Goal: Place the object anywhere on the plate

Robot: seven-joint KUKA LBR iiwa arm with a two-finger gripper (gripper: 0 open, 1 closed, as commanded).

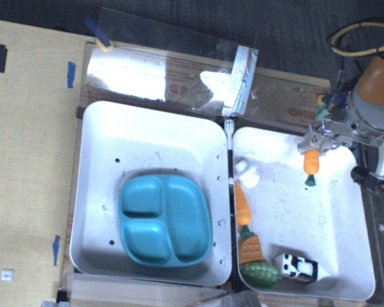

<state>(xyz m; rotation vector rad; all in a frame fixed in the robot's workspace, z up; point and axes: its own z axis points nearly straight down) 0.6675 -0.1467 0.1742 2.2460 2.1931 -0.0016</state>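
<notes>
Nearest the camera, along the front wall of the right bin [363, 234], lie a green toy [260, 273] and a black-and-white toy [296, 267], side by side and almost touching. Just behind them an orange-and-tan toy [251, 247] leans against the bin's left wall, and a carrot [242, 205] lies along that wall, long axis running front to back. A small white object [247, 172] sits behind the carrot.

In the left bin [108, 136], the blue plate [165, 219] rests in the front half, three compartments facing up, nothing on it.

Farthest back, at the rear right of the right bin, the gripper [314, 143] hangs with a small orange object [311, 164] between its fingers, clamped at its upper end. The object hangs upright, long axis vertical, green tip down, apparently clear of the bin floor.

The governing relation: the plate lies to the gripper's left in this view and toward the front, across the divider between bins. The carry must therefore run diagonally over that wall, and the hanging tip probably needs height to clear it.
</notes>
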